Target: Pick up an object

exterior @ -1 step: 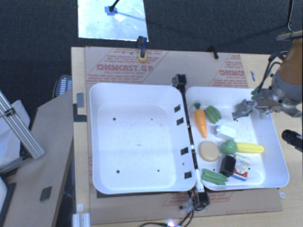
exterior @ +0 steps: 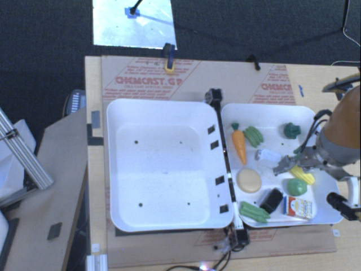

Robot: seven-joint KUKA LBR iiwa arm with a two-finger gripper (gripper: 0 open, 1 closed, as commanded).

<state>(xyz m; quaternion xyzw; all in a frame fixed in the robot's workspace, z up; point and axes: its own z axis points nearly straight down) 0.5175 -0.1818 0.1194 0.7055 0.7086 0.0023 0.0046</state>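
The camera view shows the objects gathered in the right bin (exterior: 309,113), where the tool (exterior: 284,166) is lowered among them beside the yellow piece (exterior: 303,175), though its opening and any hold cannot be told.

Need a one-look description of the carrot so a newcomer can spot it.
Take the right bin of the two white bins. Along its left side, just right of the divider, lies the carrot, pointing lengthwise down the bin. It is the one orange, tapered item with a green top; the green vegetable beside it is shorter and all green.
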